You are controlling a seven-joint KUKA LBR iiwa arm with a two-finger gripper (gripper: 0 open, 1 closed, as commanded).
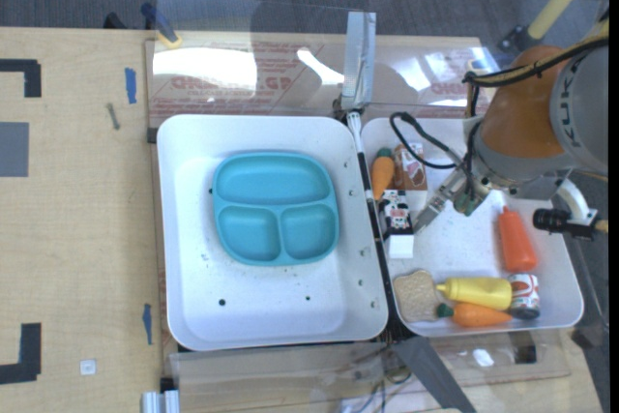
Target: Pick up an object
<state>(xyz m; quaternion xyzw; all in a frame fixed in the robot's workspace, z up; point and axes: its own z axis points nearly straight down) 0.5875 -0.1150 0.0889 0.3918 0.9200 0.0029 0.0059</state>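
The gripper [423, 218] hangs over the right bin [571, 305], finger state unclear. The nearby carrot [383, 174] looks light, stiff and smooth; grasp across its middle.

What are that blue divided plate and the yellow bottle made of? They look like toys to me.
The blue divided plate looks like moulded plastic with a matte finish: even colour, rounded compartments, only soft shine. The yellow bottle also seems to be plastic, glossier, with a smooth uniform skin and a faint highlight. It is likely toy food, though that is a guess.
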